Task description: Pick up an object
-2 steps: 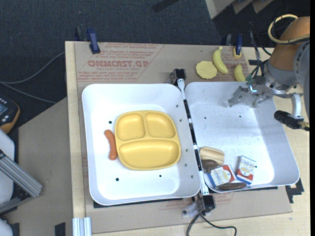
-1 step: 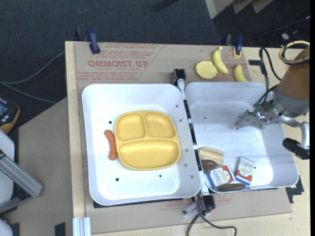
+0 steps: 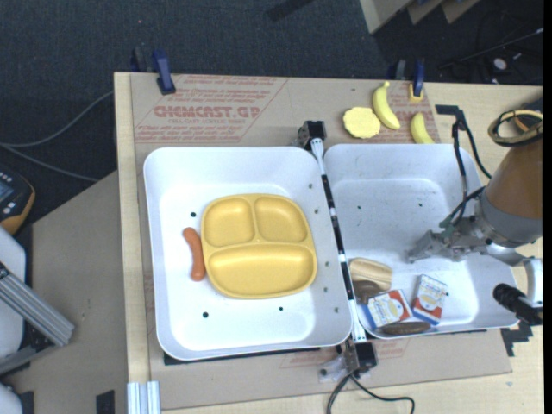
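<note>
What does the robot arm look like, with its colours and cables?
The arm has an orange-brown band above a grey wrist section. The gripper is pale grey metal with thin parts. Black cables run beside the arm, and a yellowish cable loop sits above it.

Grey arm w/ orange band (image 3: 517, 188) is running off pic's right edge; printing on small red-white packets (image 3: 429, 297) is blurring.

- One fixed camera, mounted above the bench (image 3: 216, 115), looking down at a slant.
- The bench's far edge lies toward the top of the frame, its near edge toward the bottom; dark floor (image 3: 172, 15) shows beyond it.
- Mid-range framing: both white bins fit whole, the left bin (image 3: 164, 231) at centre left, the right bin (image 3: 388, 171) at centre right.
- The arm (image 3: 517, 188) enters from the right edge of the frame.
</note>
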Available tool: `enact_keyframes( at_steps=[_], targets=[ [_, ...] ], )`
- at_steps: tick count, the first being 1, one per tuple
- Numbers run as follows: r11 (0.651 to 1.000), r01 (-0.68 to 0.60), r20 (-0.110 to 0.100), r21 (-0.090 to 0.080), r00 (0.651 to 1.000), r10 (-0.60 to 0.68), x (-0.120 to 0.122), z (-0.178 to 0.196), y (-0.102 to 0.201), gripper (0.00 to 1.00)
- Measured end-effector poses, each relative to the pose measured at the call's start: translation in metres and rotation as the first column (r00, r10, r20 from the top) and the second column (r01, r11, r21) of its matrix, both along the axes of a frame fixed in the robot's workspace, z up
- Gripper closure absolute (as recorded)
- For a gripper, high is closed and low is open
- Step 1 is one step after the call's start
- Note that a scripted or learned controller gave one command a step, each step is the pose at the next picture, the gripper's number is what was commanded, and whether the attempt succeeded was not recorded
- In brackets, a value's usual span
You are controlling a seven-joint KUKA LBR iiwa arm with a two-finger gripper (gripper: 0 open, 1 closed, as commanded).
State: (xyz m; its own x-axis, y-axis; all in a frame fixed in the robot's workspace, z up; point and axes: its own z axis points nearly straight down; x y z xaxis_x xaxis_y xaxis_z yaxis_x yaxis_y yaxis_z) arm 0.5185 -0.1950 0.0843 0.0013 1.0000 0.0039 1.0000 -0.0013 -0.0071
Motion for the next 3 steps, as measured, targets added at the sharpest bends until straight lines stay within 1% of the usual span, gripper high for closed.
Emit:
enact_keyframes(
  at_steps=[1,2,3],
  targets=[
    [1.000,-0.008,0.020,-0.008,1.000,0.008,0.124,0.002,0.001,0.00],
    [1.000,0.004,-0.003,-0.001,1.000,-0.004,0.004,0.000,-0.001,0.00],
    [1.000,-0.009,0.018,-0.006,1.000,0.009,0.123,0.002,0.020,0.00]
  ],
)
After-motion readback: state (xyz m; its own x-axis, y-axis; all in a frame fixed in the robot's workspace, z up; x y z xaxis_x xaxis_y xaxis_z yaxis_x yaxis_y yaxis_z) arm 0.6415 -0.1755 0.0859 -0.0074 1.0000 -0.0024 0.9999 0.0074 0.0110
